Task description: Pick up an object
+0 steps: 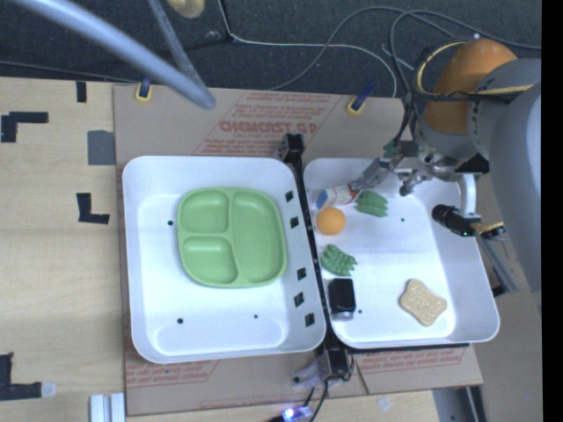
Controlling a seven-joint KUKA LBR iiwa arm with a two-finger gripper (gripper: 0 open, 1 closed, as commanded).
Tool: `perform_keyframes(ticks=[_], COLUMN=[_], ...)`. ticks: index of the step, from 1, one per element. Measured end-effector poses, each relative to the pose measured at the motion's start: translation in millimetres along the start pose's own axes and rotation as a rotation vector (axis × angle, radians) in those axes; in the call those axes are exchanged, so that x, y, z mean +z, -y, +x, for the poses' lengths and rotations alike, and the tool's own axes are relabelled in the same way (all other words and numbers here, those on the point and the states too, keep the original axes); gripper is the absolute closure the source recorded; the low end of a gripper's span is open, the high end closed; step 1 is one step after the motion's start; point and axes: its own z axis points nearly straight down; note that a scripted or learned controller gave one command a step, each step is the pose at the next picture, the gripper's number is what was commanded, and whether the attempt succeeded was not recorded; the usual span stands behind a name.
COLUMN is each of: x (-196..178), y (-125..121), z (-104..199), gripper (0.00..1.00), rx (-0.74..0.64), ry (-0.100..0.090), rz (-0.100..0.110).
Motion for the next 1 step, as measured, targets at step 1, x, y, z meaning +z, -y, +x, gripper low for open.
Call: perform_keyframes(ticks=[1], x=[-11.1], y=[-1.6], z=[0.5], gripper=[1.00], rx=[-0.001], ry=[0.001], rz=[-0.004])
